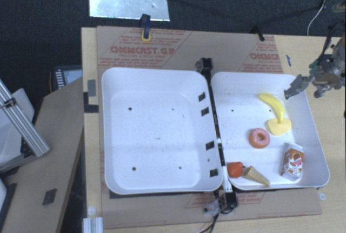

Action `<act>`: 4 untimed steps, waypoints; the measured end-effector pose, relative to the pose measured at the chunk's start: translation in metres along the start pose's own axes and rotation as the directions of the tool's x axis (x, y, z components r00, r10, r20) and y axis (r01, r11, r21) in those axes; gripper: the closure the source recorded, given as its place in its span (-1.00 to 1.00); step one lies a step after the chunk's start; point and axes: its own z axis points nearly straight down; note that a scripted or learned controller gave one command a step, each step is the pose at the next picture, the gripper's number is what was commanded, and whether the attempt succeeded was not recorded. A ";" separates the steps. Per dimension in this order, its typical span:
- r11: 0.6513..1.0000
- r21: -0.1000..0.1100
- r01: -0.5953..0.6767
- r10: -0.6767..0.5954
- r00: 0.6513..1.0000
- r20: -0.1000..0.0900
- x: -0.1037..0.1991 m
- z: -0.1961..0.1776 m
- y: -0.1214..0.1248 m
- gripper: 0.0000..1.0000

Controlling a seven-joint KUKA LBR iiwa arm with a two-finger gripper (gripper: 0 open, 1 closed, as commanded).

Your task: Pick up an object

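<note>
Nearest the lens, along the right bin's [316, 134] front edge, lie one ice-cream cone [255, 175] with an orange-red lump [234, 169] touching it and one small printed carton [292, 164]. Farther back sit one pink ringed doughnut [259, 138] and one smooth yellow banana-shaped toy [276, 114]. Both bins are shallow, white and glossy; the left bin [157, 129] has bare floor. My gripper [307, 86] hovers over the right bin's far right corner, fingers spread, grasping nothing

Single fixed camera, high above the bench [178, 42], slanted downward, both white bins [157, 78] in frame
</note>
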 end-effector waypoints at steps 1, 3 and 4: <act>1.000 -0.003 0.005 -0.005 1.000 0.001 -0.005 0.086 0.087 -1.00; 1.000 0.015 0.006 -0.006 1.000 -0.006 0.103 0.128 0.075 -1.00; 1.000 -0.014 0.005 -0.005 1.000 0.000 0.126 -0.011 0.060 -1.00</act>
